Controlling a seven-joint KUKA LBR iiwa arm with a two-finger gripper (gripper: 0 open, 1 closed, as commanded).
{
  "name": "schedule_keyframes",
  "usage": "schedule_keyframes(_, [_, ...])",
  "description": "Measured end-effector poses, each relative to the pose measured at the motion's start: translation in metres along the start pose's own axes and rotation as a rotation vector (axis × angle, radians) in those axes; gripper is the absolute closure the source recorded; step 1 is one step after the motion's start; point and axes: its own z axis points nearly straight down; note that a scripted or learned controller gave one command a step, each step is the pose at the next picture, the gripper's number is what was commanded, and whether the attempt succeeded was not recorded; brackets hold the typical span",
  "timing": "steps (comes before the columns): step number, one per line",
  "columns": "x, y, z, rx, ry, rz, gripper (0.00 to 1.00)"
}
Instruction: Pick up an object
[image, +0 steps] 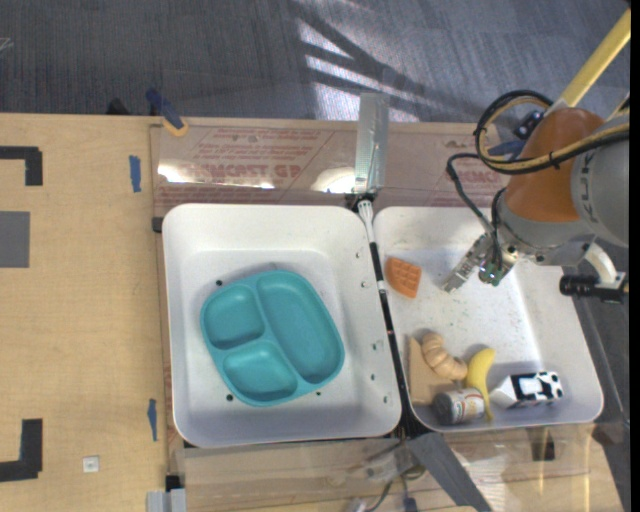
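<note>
Banana (481, 368) stands nearly upright in view, tip toward the can (459, 405). Gripper (470, 270) hovers above the bin floor, fingers parted, holding nothing.

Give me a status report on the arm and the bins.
Gripper over the right bin, nothing in it. Orange piece to its left, apart. Croissant, banana, can clustered at near edge. Teal tray in left bin.
</note>
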Motion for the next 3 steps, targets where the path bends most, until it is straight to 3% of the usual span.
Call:
schedule_keyframes(1, [0.080,0.083,-0.101,-0.005,0.001,0.223,1.00])
schedule_keyframes(2, [0.116,0.139,-0.097,0.005,0.004,0.623,1.00])
schedule_keyframes(3, [0.176,0.195,-0.132,0.005,0.005,0.974,1.00])
